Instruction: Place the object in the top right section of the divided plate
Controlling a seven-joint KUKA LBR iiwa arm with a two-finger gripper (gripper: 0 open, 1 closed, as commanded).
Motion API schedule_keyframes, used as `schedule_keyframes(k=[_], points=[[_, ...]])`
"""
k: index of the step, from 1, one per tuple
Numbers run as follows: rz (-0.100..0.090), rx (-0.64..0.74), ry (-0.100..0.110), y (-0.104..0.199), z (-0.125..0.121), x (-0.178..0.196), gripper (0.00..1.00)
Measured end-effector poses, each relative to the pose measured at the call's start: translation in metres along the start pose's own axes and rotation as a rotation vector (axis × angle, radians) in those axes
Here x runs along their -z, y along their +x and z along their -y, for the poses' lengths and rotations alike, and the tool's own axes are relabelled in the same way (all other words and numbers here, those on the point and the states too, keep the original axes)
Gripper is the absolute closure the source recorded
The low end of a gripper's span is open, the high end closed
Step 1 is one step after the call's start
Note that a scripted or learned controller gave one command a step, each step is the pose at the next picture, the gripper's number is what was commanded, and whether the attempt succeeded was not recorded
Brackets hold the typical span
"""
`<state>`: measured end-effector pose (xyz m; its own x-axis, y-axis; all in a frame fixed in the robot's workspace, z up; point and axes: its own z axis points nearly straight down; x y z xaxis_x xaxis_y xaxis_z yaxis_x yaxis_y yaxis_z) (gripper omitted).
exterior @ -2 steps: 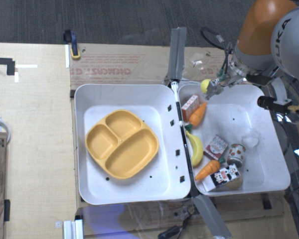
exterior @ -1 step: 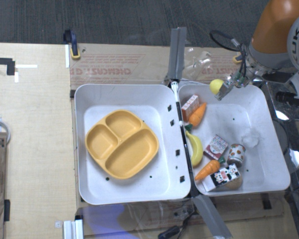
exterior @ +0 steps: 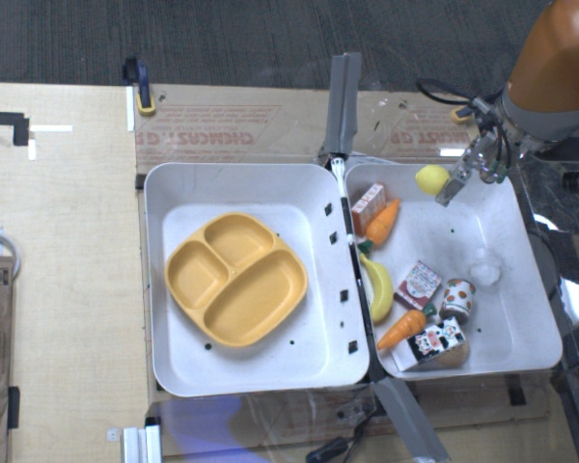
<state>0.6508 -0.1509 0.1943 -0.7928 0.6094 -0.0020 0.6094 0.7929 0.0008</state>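
The gripper (exterior: 455, 187) hangs over the far edge of the right bin (exterior: 502, 355), its tip just beside a yellow lemon (exterior: 430, 178) at that bin's back wall; whether it is parted or closed cannot be told, and nothing is seen in its grasp. My guess is the lemon is the object to move, so the arm should centre over it, close fully before lifting, then carry it across to the yellow divided plate (exterior: 236, 279) in the left bin (exterior: 174, 355), releasing low over the top right section (exterior: 234, 236)
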Motion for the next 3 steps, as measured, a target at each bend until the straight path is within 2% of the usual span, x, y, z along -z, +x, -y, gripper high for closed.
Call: schedule_keyframes(k=[1,2,3], points=[[0.0,0.236,-0.001,0.013,0.016,-0.004,1.0],[0.001,0.426,-0.001,0.014,0.051,0.012,1.0],[0.001,0.426,-0.001,0.014,0.051,0.012,0.0]])
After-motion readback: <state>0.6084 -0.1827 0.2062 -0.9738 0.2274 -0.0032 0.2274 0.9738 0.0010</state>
